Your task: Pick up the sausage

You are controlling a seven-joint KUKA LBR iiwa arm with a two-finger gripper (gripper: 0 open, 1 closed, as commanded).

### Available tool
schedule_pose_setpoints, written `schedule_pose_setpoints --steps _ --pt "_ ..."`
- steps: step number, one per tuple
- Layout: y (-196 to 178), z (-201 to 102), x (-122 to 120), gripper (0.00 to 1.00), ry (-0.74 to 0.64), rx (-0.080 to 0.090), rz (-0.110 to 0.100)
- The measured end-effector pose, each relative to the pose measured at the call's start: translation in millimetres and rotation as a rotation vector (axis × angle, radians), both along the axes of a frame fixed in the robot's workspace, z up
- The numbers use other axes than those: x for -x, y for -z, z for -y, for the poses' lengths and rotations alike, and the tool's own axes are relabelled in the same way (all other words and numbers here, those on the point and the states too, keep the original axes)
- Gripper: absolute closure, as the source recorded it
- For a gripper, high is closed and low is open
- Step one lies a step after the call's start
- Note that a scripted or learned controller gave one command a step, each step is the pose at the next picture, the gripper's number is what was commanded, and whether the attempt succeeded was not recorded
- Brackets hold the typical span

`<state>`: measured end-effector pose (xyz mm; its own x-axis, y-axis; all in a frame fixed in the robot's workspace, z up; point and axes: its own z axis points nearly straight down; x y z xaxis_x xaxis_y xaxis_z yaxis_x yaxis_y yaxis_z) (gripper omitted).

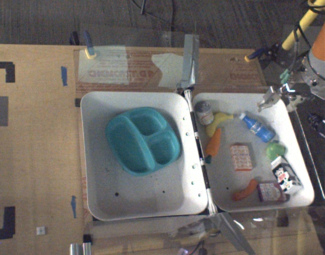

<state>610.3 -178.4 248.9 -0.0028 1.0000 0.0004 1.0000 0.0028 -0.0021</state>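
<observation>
The sausage point(244, 190) is a short reddish-brown link lying at a slant near the front of the right bin point(306, 195), just left of a small purple box point(269, 192). My gripper point(279, 99) hangs over the bin's far right corner, well behind the sausage. It is open, with nothing between its fingers. The blue bottle point(257, 127) lies just left of and below it.
In the right bin also lie an orange carrot point(213, 142), a banana point(222, 119), a grey can point(204, 112), a patterned box point(241, 157), a green item point(275, 151) and a black-and-white carton point(285, 178). The left bin point(93, 185) holds a teal divided plate point(143, 139).
</observation>
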Motion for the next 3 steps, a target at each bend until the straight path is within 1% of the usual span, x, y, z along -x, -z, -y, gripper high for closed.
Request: schedule_pose_setpoints --steps 1,2,3 --pt "131.5 -0.1 84.5 0.0 0.068 0.0 0.0" --pt "157.7 -23.9 124.6 0.0 -0.023 0.004 0.021" --pt "158.3 -49.0 125.8 0.0 -0.356 0.008 0.018"
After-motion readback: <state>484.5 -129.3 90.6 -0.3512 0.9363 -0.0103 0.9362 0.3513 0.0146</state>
